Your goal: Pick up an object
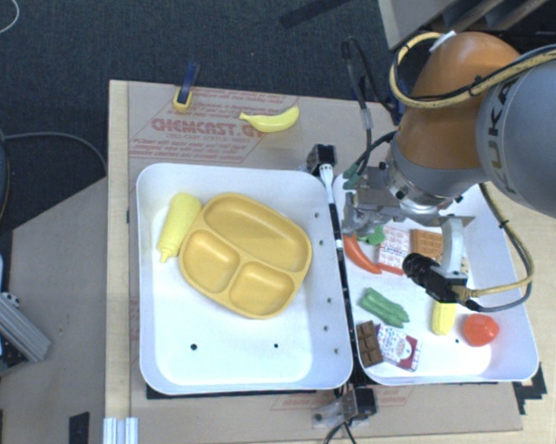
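Arm [473, 106] reaches over the right bin [509, 357], wrist low above its far left part. Jaws are hidden under the wrist, so can't tell how far open or whether anything is held. Just beside the wrist: orange carrot [360, 256] and a cracker pack [425, 244]. Nearer: green pepper [384, 307], yellow block [443, 318], tomato [479, 330], chocolate bar [368, 342], snack packet [398, 349]. Left bin [222, 368] has a yellow tray [246, 254] with a yellow bottle [176, 223] touching its left edge. Banana [271, 120] lies on the bench behind the bins.
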Action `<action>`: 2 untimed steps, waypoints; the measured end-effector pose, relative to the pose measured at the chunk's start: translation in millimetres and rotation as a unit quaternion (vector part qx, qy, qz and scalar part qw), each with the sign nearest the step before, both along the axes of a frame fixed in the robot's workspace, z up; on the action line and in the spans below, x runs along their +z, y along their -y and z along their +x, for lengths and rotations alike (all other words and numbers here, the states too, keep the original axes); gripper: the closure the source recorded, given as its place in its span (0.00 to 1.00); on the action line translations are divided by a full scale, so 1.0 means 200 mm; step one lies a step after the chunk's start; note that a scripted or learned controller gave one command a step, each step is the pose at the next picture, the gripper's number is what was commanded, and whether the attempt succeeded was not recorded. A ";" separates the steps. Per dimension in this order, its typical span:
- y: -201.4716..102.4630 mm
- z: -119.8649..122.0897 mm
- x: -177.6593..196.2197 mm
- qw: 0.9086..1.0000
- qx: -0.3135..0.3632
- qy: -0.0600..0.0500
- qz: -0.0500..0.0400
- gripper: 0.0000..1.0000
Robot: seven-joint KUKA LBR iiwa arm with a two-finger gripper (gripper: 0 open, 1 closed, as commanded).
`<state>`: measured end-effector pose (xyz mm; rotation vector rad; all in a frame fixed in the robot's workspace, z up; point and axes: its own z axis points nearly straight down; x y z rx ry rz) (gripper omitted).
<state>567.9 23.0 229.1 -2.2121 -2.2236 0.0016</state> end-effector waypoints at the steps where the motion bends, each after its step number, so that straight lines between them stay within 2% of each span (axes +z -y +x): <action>1: -0.15 -0.25 0.01 1.000 -0.001 -0.001 -0.001 1.00; 2: -0.16 -0.19 -0.07 1.000 -0.003 0.000 -0.001 1.00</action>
